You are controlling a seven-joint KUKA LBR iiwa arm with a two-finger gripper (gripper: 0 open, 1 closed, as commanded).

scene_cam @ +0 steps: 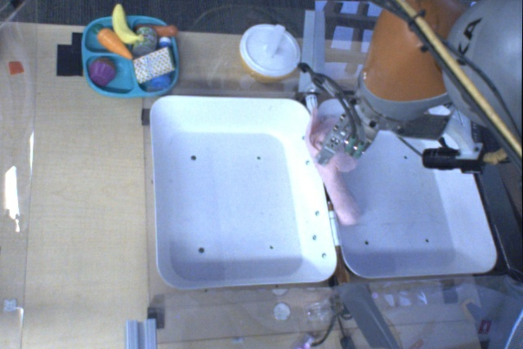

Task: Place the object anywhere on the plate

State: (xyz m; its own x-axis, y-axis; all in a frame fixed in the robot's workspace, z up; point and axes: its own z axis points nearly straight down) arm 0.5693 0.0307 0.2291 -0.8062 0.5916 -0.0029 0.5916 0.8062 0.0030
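Bench: pale wood top (82,200) under a slanted overhead view; you have two shallow white bins side by side on it

Left bin: white bin (237,192), nothing visible on its floor

Right bin: white bin (425,217), partly covered by the arm at its upper left corner

Arm: grey arm with an orange band (409,33), reaching in from the right and hanging over the seam between the two bins

Gripper: gripper (341,139) low over the right bin's upper left corner; its tip is lost against a pink shape and you cannot tell how wide it stands or whether it has hold of anything

Object: pink soft-looking item (339,184), lying along the right bin's left wall just under the gripper; its top end meets the gripper but the contact is too blurred to call

Plate: blue divided plate (131,57) at the far left of the bench, well apart from both bins, already loaded with toy food: a banana (122,24), a carrot (113,41) and other small pieces

Lidded tub: white round tub (270,51) behind the left bin

Progress: early, in your reckoning; the pink item is not on the plate

Left to do: a confirmed grasp, a lift, a carry across the left bin to the plate, a release there
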